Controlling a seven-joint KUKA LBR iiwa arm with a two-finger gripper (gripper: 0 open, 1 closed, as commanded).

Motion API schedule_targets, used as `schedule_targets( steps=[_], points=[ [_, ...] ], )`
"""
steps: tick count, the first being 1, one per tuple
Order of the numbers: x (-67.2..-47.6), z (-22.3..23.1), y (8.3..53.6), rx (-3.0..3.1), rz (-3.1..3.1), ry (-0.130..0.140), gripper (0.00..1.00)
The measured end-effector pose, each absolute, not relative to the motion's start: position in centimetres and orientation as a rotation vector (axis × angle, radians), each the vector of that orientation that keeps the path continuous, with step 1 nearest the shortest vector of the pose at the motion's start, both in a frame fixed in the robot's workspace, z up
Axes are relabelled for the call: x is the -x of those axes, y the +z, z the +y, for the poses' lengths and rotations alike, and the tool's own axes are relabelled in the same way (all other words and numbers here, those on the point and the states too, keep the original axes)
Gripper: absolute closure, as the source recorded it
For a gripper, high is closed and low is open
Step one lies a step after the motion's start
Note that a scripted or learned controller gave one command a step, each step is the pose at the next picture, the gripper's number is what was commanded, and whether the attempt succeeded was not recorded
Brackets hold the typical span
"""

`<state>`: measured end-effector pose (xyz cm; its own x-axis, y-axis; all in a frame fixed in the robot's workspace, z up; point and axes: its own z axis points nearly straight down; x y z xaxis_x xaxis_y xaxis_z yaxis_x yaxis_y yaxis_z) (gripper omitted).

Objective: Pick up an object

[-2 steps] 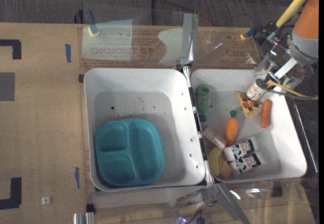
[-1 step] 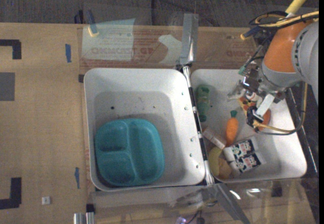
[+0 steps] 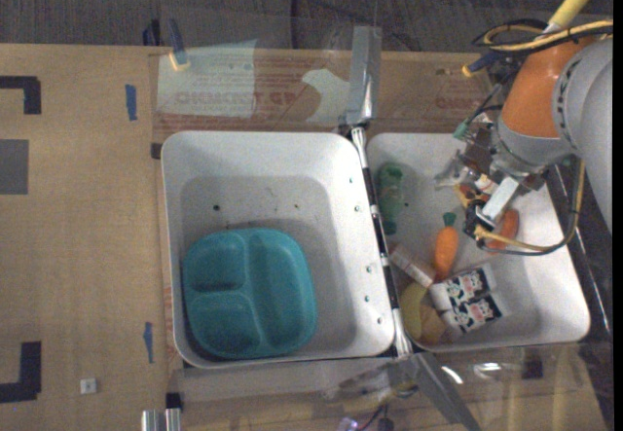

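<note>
My gripper (image 3: pixel 476 190) hangs low over the right bin (image 3: pixel 555 317), near its back right part. An orange-red object (image 3: pixel 507 226) lies just below and to the right of it, partly covered by the wrist hardware. A carrot (image 3: pixel 446 247) with a green top lies a little left of the gripper. A green bottle (image 3: pixel 390 192) rests along the bin's left wall. Near the front lie a white tube (image 3: pixel 413 268), a yellow fruit (image 3: pixel 420 313) and two small black-and-white cartons (image 3: pixel 468 300). Nothing is visibly held.
The left bin (image 3: pixel 200 166) holds a teal divided plate (image 3: pixel 249 292) at its front. A metal divider (image 3: pixel 361 89) runs between the bins. Cables (image 3: pixel 516 33) loop above the orange wrist band at the upper right.
</note>
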<state>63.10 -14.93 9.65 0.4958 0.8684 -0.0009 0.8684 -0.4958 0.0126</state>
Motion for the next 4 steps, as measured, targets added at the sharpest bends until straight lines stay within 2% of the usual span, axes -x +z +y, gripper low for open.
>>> schedule_targets(
  steps=[1, 2, 3, 4],
  points=[
    [-60.7, -14.1, 9.8, -2.75, 1.475, 0.031, 0.0],
    [-55.9, -10.7, 9.8, -2.74, 1.494, 0.03, 0.0],
    [-53.2, -13.8, 9.8, -2.761, 1.457, 0.037, 0.0],
    [-52.9, -14.3, 10.6, -2.764, 1.448, 0.023, 1.0]
  ],
)
